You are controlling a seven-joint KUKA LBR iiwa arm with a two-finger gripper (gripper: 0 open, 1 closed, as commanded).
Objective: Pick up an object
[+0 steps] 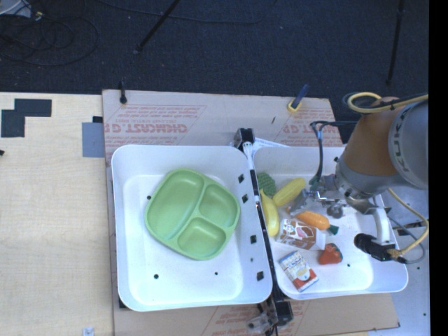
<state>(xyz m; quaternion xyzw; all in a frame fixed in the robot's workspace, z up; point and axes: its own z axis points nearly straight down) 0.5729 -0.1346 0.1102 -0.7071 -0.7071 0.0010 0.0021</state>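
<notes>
The right bin (364, 275) holds several toy foods. A green leafy piece (266, 183) lies at its far left, with a yellow piece (289, 191) beside it and a yellow banana (270, 217) along the divider. An orange carrot (313, 220) lies in the middle, just above a brown and white packet (298, 235). A red piece (330, 254) and a small carton (297, 270) lie nearer the front. My gripper (320, 200) hangs low over the bin's middle, just above the carrot and right of the yellow piece. Nothing shows in its grasp.
The left bin (133, 271) carries a green divided plate (192, 213). A black clamp bar (255, 215) runs between the two bins. The arm's grey and orange body (381, 149) covers the right bin's far right corner, with cables (392, 247) trailing beside it.
</notes>
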